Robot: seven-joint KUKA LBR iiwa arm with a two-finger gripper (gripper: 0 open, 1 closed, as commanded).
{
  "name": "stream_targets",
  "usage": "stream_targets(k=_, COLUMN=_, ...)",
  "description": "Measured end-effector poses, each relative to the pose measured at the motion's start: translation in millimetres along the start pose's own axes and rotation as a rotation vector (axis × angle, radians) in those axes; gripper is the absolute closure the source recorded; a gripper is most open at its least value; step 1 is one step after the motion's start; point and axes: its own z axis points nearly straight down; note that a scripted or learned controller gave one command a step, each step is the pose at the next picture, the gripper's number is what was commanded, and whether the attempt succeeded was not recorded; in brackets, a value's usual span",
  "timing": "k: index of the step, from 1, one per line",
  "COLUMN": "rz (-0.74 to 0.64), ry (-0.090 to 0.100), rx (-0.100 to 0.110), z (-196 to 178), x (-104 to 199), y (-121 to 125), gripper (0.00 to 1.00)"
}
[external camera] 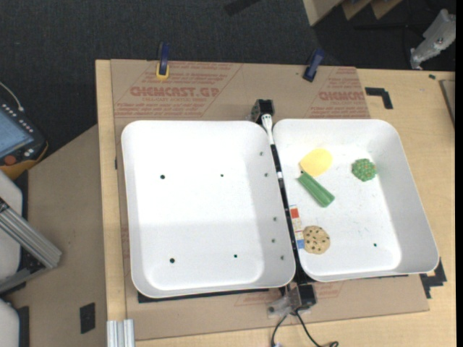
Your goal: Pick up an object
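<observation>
camera view | right bin [405,194]: yellow piece [316,161], green stick [316,190], perhaps broccoli [364,170], cookie [316,240] | gripper: cannot tell

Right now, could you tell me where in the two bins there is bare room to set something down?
The left bin offers bare floor wall to wall. In the right bin, free patches lie right of the cookie and below the green ball. It is crowded around the yellow piece and green stick.

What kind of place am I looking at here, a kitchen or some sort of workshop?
Likely a robotics test bench: two white bins clamped to a cardboard-covered board, toy food such as a cookie and a green stick, and cables.
</observation>
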Motion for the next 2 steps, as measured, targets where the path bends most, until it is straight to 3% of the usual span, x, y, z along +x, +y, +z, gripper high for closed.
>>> stream_targets(k=1, rz=-0.009, ry=0.003, rx=0.001, z=-0.3, x=86.6, y=-14.5, gripper=0.00)
stream_targets(k=2, rz=0.000, ry=0.001, rx=0.001, z=0.1, x=80.9, y=-14.3, gripper=0.00)
